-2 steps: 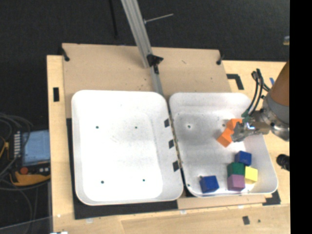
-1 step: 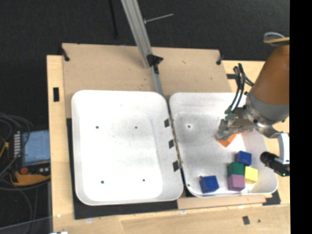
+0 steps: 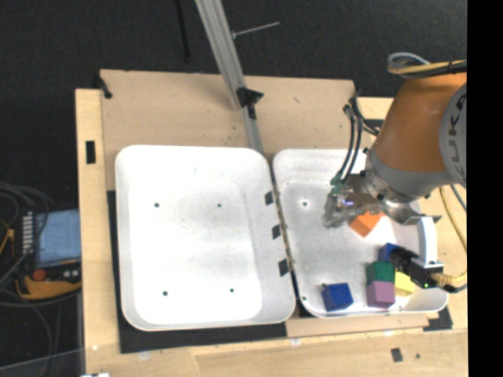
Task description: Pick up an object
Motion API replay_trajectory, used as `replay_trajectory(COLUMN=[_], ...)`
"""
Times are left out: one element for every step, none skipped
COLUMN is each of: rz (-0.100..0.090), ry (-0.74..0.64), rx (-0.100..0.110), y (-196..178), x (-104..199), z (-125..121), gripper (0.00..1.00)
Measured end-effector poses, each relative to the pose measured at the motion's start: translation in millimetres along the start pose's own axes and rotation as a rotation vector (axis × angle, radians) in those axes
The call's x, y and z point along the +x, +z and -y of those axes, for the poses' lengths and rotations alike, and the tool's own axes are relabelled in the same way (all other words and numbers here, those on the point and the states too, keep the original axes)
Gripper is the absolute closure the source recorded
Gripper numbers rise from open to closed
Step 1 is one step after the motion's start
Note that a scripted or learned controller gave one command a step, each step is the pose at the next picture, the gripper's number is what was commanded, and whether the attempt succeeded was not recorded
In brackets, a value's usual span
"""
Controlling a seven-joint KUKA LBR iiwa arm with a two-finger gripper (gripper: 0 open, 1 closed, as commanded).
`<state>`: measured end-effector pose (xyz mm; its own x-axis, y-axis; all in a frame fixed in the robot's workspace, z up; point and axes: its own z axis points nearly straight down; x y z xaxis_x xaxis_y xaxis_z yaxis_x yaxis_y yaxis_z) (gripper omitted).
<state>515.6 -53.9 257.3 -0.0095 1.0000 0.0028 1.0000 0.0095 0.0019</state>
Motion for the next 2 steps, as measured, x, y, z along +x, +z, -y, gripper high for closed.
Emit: replay_trajectory(rz=[0.002, 0.002], ry=[0.003, 0.004], rx=[0.002, 0.005], y=[3.2, 17.8], x=[49.0, 101.0], z=[10.4, 6.9], gripper=[1.0, 1.0])
